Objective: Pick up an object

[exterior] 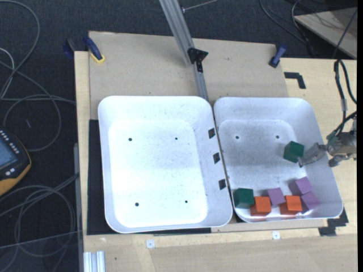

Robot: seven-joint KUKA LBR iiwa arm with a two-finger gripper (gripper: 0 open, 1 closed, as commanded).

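Observation:
A green cube (pixel 294 151) sits in the right bin (pixel 258 109), near its right wall. My gripper (pixel 315 153) reaches in over that wall from the right, and its tip is right beside the cube's right face. Whether it touches the cube is unclear. Along the bin's front edge lie another green cube (pixel 244 196), two orange cubes (pixel 261 205) (pixel 292 203) and three purple cubes (pixel 275 195) (pixel 302 185) (pixel 310 199).
The left bin (pixel 113 112) stands next to the right one, with black clips (pixel 216 157) along the shared wall. A slanted metal rail (pixel 180 27) crosses the back of the bench. Blue clamps (pixel 93 50) (pixel 277 55) hold the board's far corners.

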